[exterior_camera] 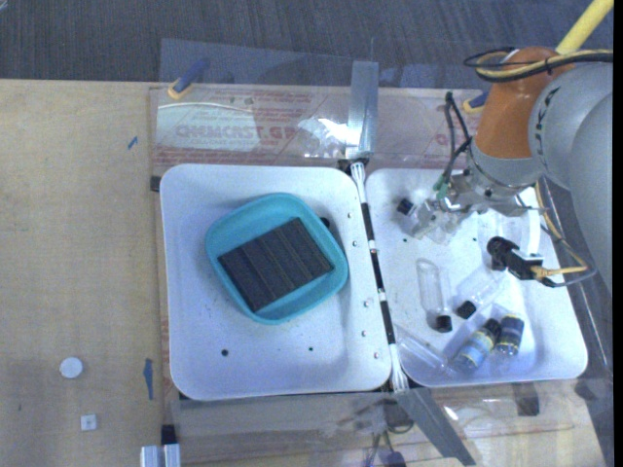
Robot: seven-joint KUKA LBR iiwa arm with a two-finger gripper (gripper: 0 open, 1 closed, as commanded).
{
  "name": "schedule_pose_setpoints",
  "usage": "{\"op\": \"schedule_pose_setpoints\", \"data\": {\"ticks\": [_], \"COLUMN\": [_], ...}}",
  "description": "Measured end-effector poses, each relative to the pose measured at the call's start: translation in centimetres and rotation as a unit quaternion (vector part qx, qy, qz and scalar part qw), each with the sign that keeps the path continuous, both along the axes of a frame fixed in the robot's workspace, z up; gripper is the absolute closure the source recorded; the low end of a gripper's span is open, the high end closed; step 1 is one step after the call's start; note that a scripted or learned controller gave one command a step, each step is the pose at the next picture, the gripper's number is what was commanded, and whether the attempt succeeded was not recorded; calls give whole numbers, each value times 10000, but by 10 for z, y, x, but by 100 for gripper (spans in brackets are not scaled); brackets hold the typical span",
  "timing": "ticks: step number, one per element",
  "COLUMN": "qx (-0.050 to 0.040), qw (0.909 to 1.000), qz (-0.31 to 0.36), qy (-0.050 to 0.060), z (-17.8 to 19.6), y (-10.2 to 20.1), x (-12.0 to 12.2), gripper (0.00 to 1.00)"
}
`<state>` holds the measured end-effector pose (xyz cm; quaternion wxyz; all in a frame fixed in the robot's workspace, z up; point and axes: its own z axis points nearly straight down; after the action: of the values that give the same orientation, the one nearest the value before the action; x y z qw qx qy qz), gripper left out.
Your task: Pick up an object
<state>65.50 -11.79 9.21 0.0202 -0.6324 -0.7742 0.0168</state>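
Sitting over the far-left part of the right bin (557, 311), end effector (443, 205): can't tell if it's open or closed, since the tip is lost among clear plastic and cabling. Nothing visibly held. The arm (574, 115) comes in from the right, with the orange band above the wrist. Candidates for the pick are all in the right bin. A small black cap (402, 205) lies just left of the end effector, and a clear plastic piece (428, 225) is right at it, contact unclear. A clear vial (428, 282) lies mid-bin with its black-capped end toward the front. A second clear vial (482, 288) lies just right of it at an angle. Two small dark-capped bottles (492, 341) lie side by side near the front. A clear flat piece (421, 354) is in the front-left corner. The left bin (195, 343) holds a teal dish (222, 243) with a dark ribbed block (275, 261) lying in it. A white disc (71, 367) sits on the table (78, 212), well apart from both bins.
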Motion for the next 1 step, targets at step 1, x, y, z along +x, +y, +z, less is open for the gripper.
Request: {"op": "schedule_pose_setpoints", "data": {"ticks": [1], "qx": [-8], "qw": [9990], "qz": [-356], "qy": [-283], "z": [94], "y": [66], "x": [13], "gripper": [100]}}
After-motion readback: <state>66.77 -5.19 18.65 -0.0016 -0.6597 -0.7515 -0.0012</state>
